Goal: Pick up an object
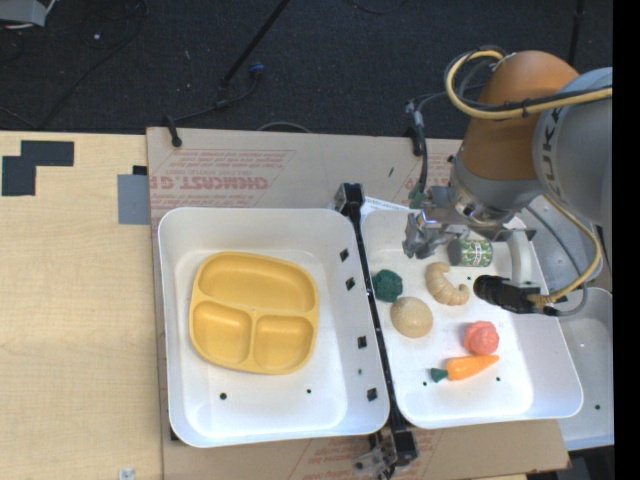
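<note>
1. The grey KUKA arm with its orange band (515,108) reaches in from the right and hangs over the back of the right bin.
2. The left shallow white plastic bin (200,408) holds a yellow plastic plate with three compartments (255,311), lying flat near the bin's middle.
3. The right shallow white plastic bin (545,388) sits just beside the left one, and all the small objects lie in it.
4. The metal two-finger gripper (420,240) hovers over the bin's back left part; whether its fingers are spread or closed I cannot tell, and nothing is seen between them.
5. A pale curved croissant-shaped toy (446,283) lies just in front of the gripper.
6. A beige rounded lump (411,317) rests in front of the croissant, near the divider.
7. An orange toy carrot with a green tip (466,368) lies toward the front, just below a red rounded toy (481,337).
8. A dark green rounded object (387,285) sits near the divider.
9. A small greenish can (476,254) lies under the wrist.
</note>
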`<state>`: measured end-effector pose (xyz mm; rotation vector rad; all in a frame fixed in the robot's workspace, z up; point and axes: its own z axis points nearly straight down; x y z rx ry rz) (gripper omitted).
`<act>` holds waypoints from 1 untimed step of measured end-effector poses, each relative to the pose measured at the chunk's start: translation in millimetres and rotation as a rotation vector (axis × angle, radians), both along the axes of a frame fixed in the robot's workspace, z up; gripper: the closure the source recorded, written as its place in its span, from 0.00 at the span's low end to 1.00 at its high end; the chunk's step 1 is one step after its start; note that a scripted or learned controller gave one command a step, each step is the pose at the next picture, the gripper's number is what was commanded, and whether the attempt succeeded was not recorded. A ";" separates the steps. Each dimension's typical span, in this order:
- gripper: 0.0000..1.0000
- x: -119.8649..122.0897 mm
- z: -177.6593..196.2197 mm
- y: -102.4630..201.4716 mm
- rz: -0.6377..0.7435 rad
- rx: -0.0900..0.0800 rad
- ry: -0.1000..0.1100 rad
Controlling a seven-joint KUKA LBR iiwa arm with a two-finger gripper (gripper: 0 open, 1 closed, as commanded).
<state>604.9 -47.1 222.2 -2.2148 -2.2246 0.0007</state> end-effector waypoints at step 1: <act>1.00 -1.4 -6.5 54.8 0.001 0.001 0.002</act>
